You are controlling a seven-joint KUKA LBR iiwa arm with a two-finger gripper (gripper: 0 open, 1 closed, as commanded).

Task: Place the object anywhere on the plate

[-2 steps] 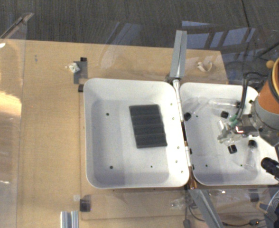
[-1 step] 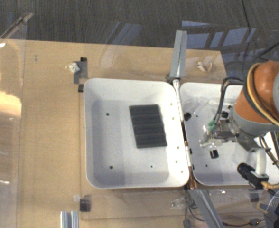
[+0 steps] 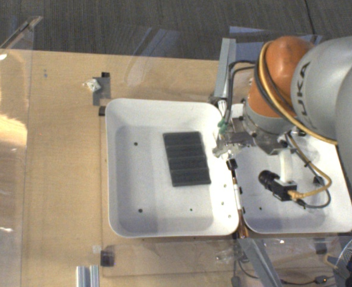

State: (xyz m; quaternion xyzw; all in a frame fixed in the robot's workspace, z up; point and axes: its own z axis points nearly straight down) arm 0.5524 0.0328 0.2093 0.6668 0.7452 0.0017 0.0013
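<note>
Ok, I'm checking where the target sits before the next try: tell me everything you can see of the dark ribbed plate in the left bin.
The dark plate is a flat, charcoal-grey rectangle, matte, plastic or rubber by its look, crossed by shallow grooves that split it into about four bands. It lies flat on the floor of the left bin, right of centre, turned slightly off the bin's edges. Nothing rests on it, and it stands clear of the bin's walls. The gripper hangs near the rim beside it, not touching it.

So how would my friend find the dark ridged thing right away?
Start at the two white bins and pick the left bin, away from the arm. The dark ridged thing lies flat near its middle, a tilted charcoal rectangle with grooves across it, the one dark shape there.
</note>
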